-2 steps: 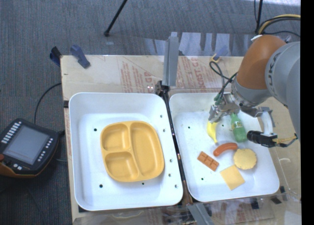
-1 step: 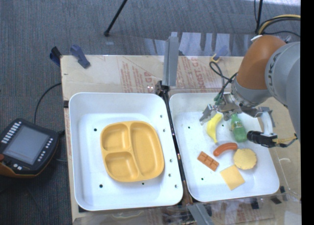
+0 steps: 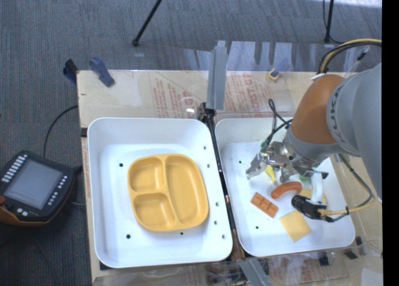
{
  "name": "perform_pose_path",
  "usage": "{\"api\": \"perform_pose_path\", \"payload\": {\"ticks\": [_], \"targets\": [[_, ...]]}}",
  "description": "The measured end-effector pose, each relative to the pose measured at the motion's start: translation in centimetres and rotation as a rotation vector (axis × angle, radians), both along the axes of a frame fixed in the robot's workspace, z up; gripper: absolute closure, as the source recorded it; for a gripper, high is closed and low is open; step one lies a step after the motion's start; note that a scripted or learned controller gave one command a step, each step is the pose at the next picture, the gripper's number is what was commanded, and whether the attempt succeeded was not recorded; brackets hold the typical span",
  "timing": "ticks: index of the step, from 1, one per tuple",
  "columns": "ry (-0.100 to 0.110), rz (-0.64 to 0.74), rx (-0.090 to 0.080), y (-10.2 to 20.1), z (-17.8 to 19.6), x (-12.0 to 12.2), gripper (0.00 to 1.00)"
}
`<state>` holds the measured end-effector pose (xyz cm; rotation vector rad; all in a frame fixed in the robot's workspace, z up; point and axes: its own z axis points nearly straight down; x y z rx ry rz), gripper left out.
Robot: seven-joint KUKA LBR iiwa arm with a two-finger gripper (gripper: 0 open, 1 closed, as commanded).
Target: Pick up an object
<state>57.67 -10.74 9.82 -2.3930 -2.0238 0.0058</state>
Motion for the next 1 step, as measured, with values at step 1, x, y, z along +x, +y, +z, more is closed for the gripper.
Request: {"api": "perform_pose_path", "payload": {"ticks": [1], "targets": [[0.002, -0.003, 0.002, -0.11, 0.89, 0.01, 1.00]]}}
